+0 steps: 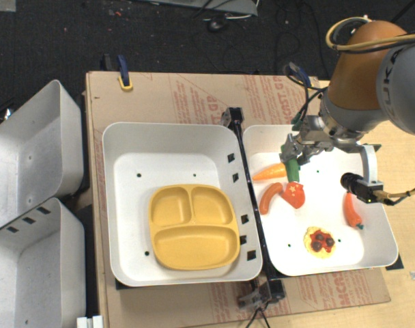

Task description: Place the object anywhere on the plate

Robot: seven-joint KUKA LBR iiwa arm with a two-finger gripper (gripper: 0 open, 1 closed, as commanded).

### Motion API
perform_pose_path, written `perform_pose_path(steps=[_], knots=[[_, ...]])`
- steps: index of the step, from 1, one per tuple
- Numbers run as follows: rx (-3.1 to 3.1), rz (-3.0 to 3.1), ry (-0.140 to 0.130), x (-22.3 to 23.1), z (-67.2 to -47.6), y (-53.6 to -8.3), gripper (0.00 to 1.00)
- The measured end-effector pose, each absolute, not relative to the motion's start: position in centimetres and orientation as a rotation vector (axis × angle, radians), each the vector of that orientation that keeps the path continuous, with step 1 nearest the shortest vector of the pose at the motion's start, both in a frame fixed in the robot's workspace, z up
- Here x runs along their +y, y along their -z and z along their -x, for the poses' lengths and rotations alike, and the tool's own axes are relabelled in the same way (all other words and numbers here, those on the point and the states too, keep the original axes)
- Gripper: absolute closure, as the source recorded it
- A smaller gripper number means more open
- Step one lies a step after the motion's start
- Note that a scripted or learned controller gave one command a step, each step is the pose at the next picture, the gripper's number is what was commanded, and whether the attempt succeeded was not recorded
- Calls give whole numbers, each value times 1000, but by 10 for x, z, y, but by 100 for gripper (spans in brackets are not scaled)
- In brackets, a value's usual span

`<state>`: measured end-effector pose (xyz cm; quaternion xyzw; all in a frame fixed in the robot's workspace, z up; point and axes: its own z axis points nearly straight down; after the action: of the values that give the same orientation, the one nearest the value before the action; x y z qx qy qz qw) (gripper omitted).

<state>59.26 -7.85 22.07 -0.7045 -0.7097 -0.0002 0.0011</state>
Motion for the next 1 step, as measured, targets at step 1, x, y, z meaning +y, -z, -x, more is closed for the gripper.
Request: perform_pose_path(steps=[1], knots=[[-2230, 2213, 2, -33, -603, -220, 100]])
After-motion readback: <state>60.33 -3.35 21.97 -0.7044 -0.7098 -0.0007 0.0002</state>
